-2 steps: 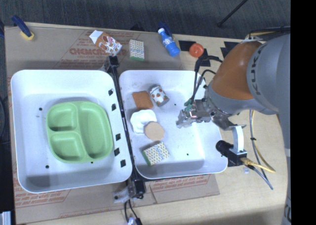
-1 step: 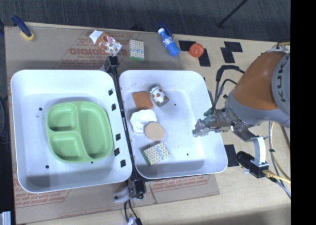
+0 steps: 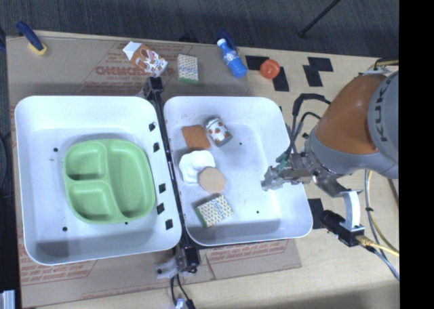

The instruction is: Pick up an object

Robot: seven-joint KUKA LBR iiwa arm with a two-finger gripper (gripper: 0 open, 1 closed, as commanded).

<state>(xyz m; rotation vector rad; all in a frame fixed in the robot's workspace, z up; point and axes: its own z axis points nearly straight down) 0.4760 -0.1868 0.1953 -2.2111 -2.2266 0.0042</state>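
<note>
In the right bin (image 3: pixel 261 223) lie a brown toast-like square (image 3: pixel 195 137), a small round white-and-orange patterned object (image 3: pixel 216 130), a white lump (image 3: pixel 194 163), a tan round disc (image 3: pixel 212 180) and a green-and-white checked packet (image 3: pixel 214 211). My gripper (image 3: pixel 274 178) hangs low at the bin's right side, apart from all of these. Nothing shows between its fingers. The orange-banded wrist (image 3: pixel 349 125) rises behind it at the right.
The left bin (image 3: pixel 34 118) holds a green divided plate (image 3: pixel 108 179). Beyond the bins on the bench lie a snack wrapper (image 3: pixel 144 59), a small checked box (image 3: pixel 188 68), a blue bottle (image 3: pixel 232 57) and an orange ball (image 3: pixel 270 68). Cables (image 3: pixel 369 240) trail at the right.
</note>
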